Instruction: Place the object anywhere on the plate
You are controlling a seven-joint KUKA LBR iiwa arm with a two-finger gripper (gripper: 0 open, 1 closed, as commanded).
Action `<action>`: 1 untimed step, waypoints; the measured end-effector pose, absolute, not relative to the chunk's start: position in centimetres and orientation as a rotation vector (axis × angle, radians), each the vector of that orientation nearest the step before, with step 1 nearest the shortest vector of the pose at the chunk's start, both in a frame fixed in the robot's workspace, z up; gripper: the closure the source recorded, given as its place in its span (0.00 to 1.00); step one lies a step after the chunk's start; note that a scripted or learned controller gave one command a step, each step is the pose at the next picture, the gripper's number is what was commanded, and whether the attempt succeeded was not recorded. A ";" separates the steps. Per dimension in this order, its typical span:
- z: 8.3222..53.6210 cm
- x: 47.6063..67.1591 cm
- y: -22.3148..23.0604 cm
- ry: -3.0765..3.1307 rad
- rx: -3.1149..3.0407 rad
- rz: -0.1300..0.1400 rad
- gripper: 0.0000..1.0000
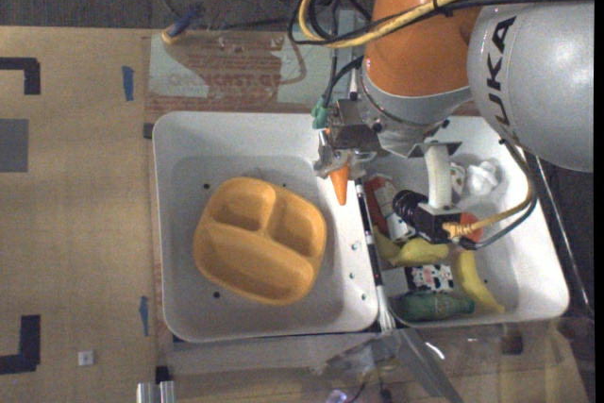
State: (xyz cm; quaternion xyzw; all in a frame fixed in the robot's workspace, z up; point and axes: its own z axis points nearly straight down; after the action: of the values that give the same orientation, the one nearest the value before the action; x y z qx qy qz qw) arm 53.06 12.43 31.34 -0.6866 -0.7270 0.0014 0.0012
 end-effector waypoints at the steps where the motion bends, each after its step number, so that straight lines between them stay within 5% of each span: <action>1: 32.5 51.2 18.5 -2.030 -2.399 0.000 1.00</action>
State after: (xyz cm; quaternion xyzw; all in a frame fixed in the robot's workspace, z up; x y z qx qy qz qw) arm 51.20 18.53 32.49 -0.7634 -0.6459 -0.0001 -0.0004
